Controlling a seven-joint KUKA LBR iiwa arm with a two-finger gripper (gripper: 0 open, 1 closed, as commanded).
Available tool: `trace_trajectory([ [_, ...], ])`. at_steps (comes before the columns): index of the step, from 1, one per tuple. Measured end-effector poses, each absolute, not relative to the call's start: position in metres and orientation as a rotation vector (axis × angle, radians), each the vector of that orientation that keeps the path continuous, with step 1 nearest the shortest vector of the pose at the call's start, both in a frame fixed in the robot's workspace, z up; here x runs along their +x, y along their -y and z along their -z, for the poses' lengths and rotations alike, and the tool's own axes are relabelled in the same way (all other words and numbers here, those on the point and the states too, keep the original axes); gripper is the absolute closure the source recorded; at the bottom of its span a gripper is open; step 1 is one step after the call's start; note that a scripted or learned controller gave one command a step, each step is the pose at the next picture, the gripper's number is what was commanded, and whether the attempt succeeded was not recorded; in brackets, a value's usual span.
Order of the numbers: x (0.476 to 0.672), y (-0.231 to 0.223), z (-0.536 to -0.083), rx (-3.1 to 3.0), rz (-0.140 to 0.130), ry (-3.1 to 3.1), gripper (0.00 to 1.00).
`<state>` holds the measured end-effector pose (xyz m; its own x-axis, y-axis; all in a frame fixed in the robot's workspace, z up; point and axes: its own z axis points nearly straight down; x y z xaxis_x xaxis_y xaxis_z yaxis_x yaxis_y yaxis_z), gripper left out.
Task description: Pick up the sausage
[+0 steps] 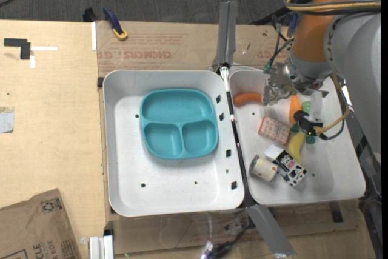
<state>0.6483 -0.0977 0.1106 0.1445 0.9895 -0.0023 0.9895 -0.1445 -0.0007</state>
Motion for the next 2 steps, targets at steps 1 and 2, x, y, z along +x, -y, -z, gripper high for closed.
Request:
trace_trajectory([
  [1,0.648,0.098,-0.111,2.376,0.004,-2.054,0.0],
  [2,0.639,0.094,-0.091,2.335,0.004,-2.103,0.0],
])
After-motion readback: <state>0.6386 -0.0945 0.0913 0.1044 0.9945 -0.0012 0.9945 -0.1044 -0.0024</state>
